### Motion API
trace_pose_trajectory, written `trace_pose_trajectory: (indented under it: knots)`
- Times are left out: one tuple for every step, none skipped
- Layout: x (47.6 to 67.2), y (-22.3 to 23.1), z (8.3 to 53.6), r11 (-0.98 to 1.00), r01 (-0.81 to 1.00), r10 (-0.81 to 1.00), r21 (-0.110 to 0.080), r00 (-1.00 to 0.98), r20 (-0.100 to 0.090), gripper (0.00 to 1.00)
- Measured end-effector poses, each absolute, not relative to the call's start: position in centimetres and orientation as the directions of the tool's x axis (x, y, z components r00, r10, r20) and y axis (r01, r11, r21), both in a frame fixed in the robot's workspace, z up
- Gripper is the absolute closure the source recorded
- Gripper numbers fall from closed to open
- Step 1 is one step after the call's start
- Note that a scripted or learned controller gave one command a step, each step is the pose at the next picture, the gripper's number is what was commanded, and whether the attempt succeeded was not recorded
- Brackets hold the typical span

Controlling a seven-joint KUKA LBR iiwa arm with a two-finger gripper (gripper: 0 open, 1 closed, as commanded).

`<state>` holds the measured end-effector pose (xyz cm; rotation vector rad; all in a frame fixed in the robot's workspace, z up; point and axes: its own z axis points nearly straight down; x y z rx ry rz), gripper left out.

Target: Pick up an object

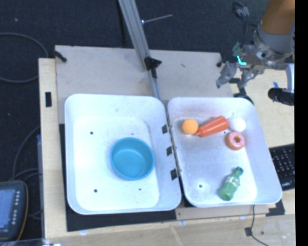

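Note:
The right bin (205,160) holds an orange ball (190,126), an orange carrot (212,126), a white ball (238,124), a pink ring donut (235,140) and a green bottle (229,184). A blue bowl (132,158) sits in the left bin (87,137). My gripper (234,82) hangs above the bench just beyond the right bin's far edge. Its fingers (224,78) are spread apart with nothing between them. It is well clear of every object.
A slanted metal pole (136,32) rises behind the seam between the bins. A keyboard (282,165) lies right of the right bin. A small screen (5,209) sits at the lower left.

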<state>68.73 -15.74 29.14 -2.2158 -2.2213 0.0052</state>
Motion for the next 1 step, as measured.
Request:
trace_pose_trajectory:
  knots:
    - [68.84,-15.74,29.62,0.003,1.0,1.0,0.003,-0.003,-0.001,0.0]
